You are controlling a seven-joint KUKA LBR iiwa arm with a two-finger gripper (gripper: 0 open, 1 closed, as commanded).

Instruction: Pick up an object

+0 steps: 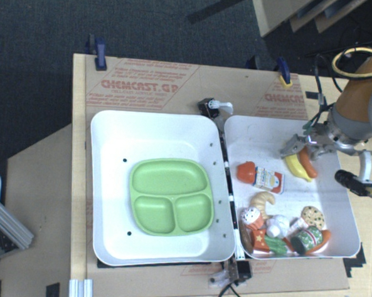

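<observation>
Right bin (250, 133), holding toy food: banana (296, 166) at the far right side, an orange piece just beside it; red-capped packet (260, 176) near the bin's middle; croissant (263, 199), cookie (312, 216) and mixed pieces heaped at its near edge. Gripper (307, 148) low over the banana, touching or nearly so; finger spacing not discernible, nothing visibly held. Advised: centre on the banana's body, clear of the orange piece and the bin wall, close across its narrow width, lift straight. Left of this bin: green divided tray (170, 196).
</observation>
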